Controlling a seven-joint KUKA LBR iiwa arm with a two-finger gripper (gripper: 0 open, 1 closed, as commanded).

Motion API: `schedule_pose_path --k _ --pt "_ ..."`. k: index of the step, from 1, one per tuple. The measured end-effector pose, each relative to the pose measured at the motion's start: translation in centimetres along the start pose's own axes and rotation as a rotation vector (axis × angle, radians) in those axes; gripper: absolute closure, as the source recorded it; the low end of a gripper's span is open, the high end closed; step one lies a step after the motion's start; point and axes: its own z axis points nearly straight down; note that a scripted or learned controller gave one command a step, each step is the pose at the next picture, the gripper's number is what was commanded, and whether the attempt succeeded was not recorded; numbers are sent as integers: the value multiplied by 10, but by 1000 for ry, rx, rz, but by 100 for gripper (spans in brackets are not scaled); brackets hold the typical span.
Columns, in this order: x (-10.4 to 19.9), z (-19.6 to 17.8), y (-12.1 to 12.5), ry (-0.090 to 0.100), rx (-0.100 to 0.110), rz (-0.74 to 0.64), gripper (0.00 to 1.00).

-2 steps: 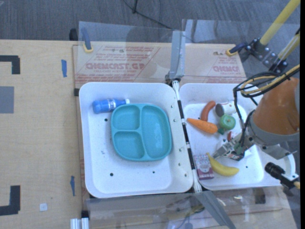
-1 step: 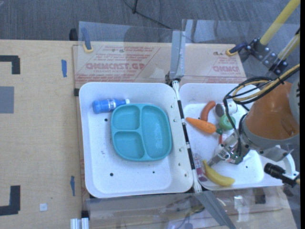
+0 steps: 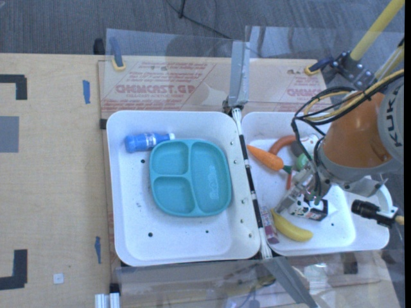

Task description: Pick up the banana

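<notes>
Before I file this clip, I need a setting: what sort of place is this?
Probably a robot test bench: two white bins taped to a board, toy-like banana and carrot, a cabled arm.

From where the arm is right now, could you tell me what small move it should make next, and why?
Probably a short shift toward the bin's near edge, then down. The gripper hovers in the right bin, just above and beside the banana, which lies near the front wall, not between the fingers. The carrot lies farther back, out of the way.
</notes>
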Motion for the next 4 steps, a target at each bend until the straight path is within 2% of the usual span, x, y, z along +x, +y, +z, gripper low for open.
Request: schedule_pose_path --k 1,2,3,4 --pt "55 -91 -9 21 6 -123 0" --pt "30 -24 -31 6 -6 -101 0" --pt "25 6 -19 13 3 54 0" --pt "21 -5 -19 4 -2 59 100"
